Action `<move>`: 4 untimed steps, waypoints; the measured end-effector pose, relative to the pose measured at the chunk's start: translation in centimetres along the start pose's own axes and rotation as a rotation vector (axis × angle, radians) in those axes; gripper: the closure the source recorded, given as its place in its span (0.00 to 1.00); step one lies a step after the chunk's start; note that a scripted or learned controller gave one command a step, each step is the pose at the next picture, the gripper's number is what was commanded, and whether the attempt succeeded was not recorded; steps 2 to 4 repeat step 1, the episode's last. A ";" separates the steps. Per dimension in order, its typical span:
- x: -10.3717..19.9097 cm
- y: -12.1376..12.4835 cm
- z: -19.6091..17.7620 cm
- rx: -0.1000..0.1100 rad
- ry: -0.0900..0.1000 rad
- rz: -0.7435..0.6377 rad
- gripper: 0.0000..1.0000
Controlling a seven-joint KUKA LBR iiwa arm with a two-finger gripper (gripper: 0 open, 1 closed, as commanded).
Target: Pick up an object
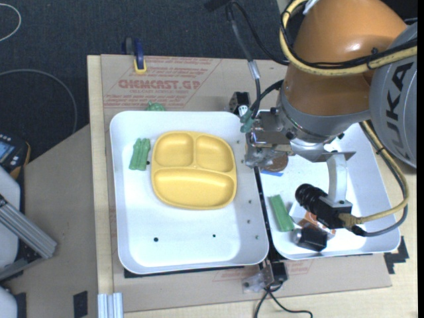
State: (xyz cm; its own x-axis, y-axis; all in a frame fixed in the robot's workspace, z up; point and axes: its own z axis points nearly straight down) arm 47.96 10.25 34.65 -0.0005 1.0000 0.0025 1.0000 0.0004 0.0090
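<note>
- Dark carpet surrounds the brown cardboard-covered worktop (172, 78), which carries a shallow white left bin (129, 204) and a shallow white right bin (379, 184) side by side.
- Camera view, left bin: a yellow three-compartment plastic plate (194, 171) lies in the middle. A green ridged plastic block (140, 154) sits just beside its left edge.
- Camera view, right bin: the gripper (269, 158) hangs over the upper left corner, close to the wall shared with the left bin. Whether it is open or closed cannot be told from this angle.
- A small blue-and-brown thing (274, 171) peeks out directly beneath it, too covered to identify.
- A second green ridged block (281, 212) lies toward the picture's bottom from the gripper, near the bin's left wall, with its long axis slanting from upper left to lower right. A small dark object (310, 238) sits just beside its lower end.
- The likeliest target seems to be the thing underneath, reached by a straight descent. The second green block would call for a shift toward the bottom and a grasp across its short axis.
</note>
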 end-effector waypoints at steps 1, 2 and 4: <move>-6.4 0.1 -5.3 0.001 -0.004 0.007 1.00; -6.4 0.1 -5.3 0.001 -0.004 0.007 1.00; -6.4 0.1 -5.3 0.001 -0.004 0.007 1.00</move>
